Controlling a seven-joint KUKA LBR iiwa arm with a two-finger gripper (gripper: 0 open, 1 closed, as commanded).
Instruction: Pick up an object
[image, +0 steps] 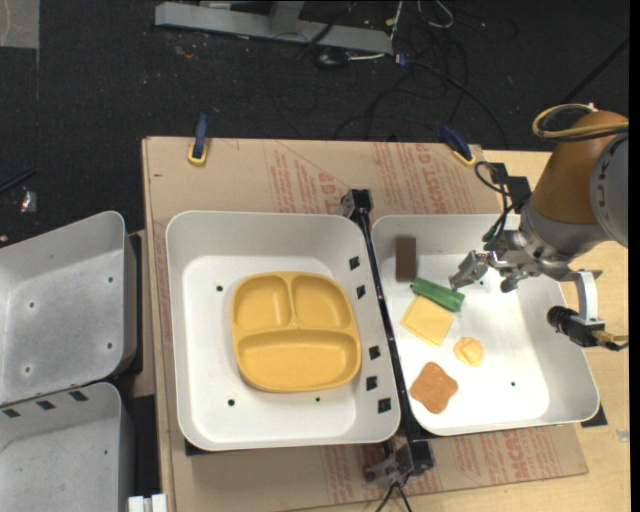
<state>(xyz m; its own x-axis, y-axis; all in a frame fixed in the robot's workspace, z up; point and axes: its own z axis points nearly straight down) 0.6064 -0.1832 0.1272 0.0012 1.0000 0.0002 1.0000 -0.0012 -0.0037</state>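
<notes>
The bench (260, 170) bore two bins; the left bin (200, 300) held a yellow tray (296, 331). In the right bin (540, 380) lay cheese (427, 321), toast (433, 387), a green piece (438, 295). The jaws stood apart, empty, above the right bin's far side.

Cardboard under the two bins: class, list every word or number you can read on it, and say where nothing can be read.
Red print on the cardboard, behind the left bin: upside down, too blurred to read.
Red print along the cardboard's front edge: too blurred to read.
Yellow tray and food pieces: no text.
</notes>
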